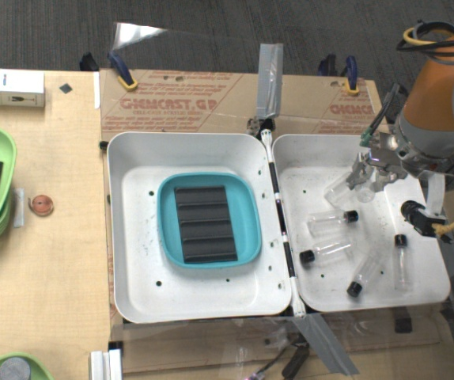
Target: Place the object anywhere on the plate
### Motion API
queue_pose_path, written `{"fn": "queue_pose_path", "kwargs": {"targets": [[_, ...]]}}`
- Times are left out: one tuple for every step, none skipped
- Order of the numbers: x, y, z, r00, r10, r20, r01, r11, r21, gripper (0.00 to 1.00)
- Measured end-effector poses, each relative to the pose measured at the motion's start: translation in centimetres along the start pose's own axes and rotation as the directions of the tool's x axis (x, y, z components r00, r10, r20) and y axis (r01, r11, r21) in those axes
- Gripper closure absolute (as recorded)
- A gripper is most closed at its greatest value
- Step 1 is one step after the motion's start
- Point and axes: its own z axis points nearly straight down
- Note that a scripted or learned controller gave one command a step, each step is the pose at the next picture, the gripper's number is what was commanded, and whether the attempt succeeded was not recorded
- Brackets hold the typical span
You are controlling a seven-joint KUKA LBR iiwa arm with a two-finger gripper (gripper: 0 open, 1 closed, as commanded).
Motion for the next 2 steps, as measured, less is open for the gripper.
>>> {"fn": "queue_pose_path", "kwargs": {"targets": [[4.4, -3.6, -1.0, 0.992, -0.125, -0.001, 0.125, 0.992, 0.0, 1.0], [10.2, -7.3, -1.0, 0.989, -0.145, -0.001, 0.145, 0.989, 0.0, 1.0]]}}
